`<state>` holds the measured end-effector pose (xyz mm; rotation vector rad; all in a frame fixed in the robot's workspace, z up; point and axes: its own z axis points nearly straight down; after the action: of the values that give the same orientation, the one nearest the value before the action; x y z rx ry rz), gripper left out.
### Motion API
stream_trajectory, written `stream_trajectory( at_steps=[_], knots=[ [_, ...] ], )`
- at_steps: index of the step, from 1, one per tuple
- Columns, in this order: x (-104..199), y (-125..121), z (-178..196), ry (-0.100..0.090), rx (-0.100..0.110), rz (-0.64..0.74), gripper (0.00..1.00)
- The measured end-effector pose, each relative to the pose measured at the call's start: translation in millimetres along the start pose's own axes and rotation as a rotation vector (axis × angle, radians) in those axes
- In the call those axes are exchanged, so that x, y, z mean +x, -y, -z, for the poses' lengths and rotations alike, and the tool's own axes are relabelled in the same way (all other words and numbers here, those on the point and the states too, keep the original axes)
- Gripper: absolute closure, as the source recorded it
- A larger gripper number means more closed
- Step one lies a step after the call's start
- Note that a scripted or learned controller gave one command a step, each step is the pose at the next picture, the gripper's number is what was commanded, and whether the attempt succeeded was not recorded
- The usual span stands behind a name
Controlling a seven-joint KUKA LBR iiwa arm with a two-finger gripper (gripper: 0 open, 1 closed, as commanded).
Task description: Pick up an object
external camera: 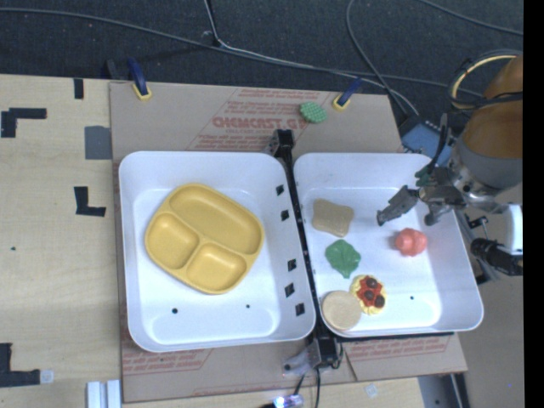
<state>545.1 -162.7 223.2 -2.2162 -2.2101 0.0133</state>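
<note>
1. Your hand (410, 210) hung over the right bin (387, 167), fingers spread apart with nothing between them.
2. The nearest candidate, the pink-red lump (410, 241), lay just below the hand near the bin's right side, apart from the green piece (342, 257) and tan slab (331, 218).
3. You would likely have found it light, rounded and smooth, perhaps prone to rolling.
4. Close across its widest middle, fingers straddling both sides, pressing gently.
</note>
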Motion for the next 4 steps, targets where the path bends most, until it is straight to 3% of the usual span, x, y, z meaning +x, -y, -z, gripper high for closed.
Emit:
stream_trajectory(
  at_steps=[1, 2, 4],
  knots=[
    [0.4, -2.6, 7.3, 0.003, -0.013, 0.004, 0.00],
    [6.6, -7.9, -54.1, 0.001, -0.008, 0.004, 0.00],
    [7.6, -8.7, -139.8, 0.003, -0.014, 0.004, 0.00]
  ],
)
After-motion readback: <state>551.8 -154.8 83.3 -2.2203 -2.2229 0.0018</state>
